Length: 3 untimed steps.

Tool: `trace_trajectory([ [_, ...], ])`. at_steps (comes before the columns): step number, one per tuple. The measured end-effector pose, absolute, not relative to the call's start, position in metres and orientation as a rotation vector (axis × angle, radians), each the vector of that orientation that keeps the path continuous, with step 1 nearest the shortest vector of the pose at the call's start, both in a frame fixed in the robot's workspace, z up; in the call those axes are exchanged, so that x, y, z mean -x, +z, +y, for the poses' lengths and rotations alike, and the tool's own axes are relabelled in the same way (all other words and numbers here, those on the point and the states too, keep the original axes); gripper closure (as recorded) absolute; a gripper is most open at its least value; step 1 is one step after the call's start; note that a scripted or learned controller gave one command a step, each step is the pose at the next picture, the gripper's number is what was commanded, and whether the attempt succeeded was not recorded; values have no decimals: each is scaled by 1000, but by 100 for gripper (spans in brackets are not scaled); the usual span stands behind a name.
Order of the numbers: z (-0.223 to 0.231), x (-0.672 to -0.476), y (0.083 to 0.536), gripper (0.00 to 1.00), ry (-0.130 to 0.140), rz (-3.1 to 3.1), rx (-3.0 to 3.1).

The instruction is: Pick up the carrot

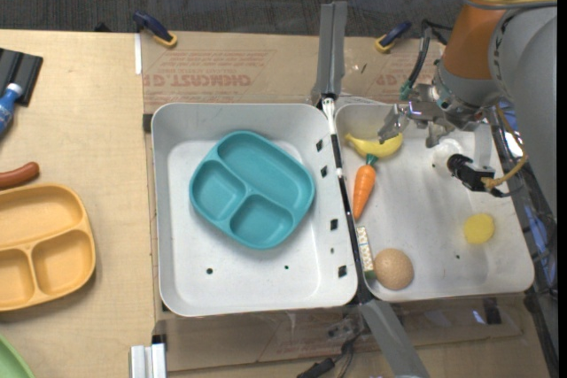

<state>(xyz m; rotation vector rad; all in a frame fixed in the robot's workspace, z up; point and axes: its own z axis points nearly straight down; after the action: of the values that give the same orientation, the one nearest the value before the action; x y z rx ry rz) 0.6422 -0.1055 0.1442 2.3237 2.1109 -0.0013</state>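
I am working in the right bin (496, 274), and the step in hand is the approach: I am not yet carrying anything. My hand (396, 127) is hanging at the far end of this bin, right over the banana (373, 145), its fingertips at or just above that fruit's far end. From this slanted view I cannot tell whether my fingers are spread or closed, since they are small and dark against the wrist hardware, so I am leaving that unsaid.

The carrot (363, 187) is lying just on the near side of the banana, its green top almost touching the banana and its pointed end aiming toward the near edge of the bin. It is running close along the wall that divides this bin from the left bin (177, 279), which is holding a teal plate (252, 189). Farther from the banana, toward the near corner, an egg (392, 268) is sitting, and a yellow lemon (479, 228) is lying well apart from the carrot, off toward the arm's side.

As I judge it, I am lined up on the wrong fruit. The next move calls for shifting toward the near side, centring over the carrot's thick orange part, turning so my fingers are straddling it across its width, and coming down with room beside the dividing wall.
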Motion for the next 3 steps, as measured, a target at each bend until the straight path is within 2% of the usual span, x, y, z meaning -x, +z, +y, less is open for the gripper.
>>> trace_trajectory([
  [1, -48, -623, 192, 0, -2, 2425, -1998],
  [2, -85, -607, 192, 0, -4, 2409, -2016],
  [3, -100, -621, 104, 0, 0, 2360, -2070],
])
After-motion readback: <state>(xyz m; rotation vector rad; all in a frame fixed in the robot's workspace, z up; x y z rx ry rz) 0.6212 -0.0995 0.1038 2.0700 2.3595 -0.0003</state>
